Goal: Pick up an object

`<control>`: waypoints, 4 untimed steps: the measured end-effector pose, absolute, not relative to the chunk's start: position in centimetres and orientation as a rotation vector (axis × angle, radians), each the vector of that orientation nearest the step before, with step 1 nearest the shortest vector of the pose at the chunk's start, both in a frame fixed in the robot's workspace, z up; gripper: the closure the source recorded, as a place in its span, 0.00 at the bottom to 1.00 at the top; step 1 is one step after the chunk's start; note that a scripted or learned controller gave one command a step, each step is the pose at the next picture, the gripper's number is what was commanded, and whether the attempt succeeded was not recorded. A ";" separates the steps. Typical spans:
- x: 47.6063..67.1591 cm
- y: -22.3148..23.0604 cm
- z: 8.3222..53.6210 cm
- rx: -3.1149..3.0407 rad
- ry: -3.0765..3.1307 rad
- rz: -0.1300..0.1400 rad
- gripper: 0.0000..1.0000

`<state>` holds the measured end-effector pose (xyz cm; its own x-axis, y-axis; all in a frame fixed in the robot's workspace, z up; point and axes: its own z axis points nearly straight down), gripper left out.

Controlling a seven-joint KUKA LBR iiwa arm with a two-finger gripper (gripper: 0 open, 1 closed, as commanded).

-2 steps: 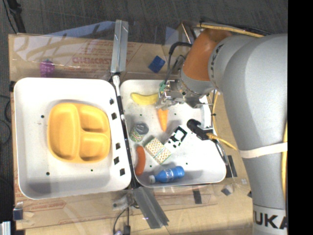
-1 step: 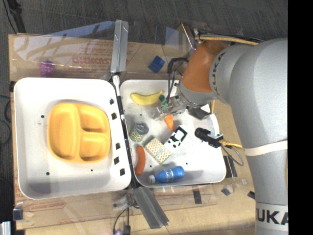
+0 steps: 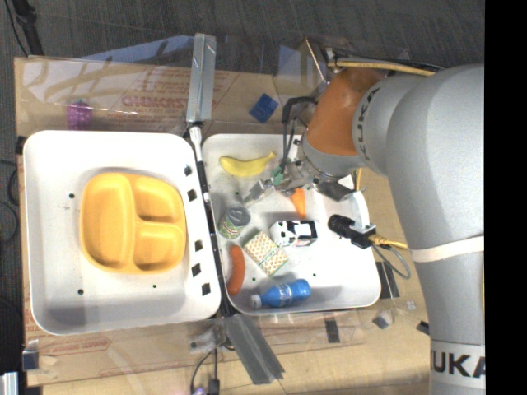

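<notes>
- The bench (image 3: 123, 89) is brown board under a clear, glossy sheet that catches pale reflections along its far edge.
- Beyond the bench, at the far side, the floor (image 3: 123, 6) is dark and carpet-like.
- Two white bins sit side by side and touch. The left bin (image 3: 49, 303) holds a yellow divided tray (image 3: 132, 220) at its middle.
- A grey metal strip (image 3: 200, 81) runs away from the joint between the bins towards the far edge.
- On the bare bench lie a small blue block (image 3: 263, 107), just beyond the right bin, and a small purple thing (image 3: 78, 113) at the far left.
- The right bin (image 3: 346, 274) holds the loose objects:
  - far side: a banana (image 3: 245, 165) and an orange carrot (image 3: 298, 202)
  - middle: a round tin (image 3: 236, 218), a checkered packet (image 3: 266, 253) and a black-and-white piece (image 3: 295, 232)
  - near side: a red sausage (image 3: 236, 270) and a blue bottle (image 3: 284, 292)
- The grey arm (image 3: 420, 155) reaches in from the right, and its gripper (image 3: 276, 179) is low over the far part of the right bin, between the banana and the carrot.
- Whether the gripper is open or closed cannot be told, and no object can be seen gripped.
- White letters reading "KUKA" (image 3: 457, 363) stand on the arm at the near right.
- Reddish print shows on the bench under the sheet, too faint to read.
</notes>
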<state>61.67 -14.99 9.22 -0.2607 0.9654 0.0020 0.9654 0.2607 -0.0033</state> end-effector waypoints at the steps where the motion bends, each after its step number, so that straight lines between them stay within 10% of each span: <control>1: 59.2 -20.9 9.2 -1.946 -2.458 0.001 0.00; 2: 63.4 -20.8 9.4 -1.837 -2.546 -0.001 0.00; 3: 63.5 -20.8 10.5 -1.832 -2.550 -0.002 1.00; 4: 65.8 -12.8 19.4 -1.948 -2.465 0.000 1.00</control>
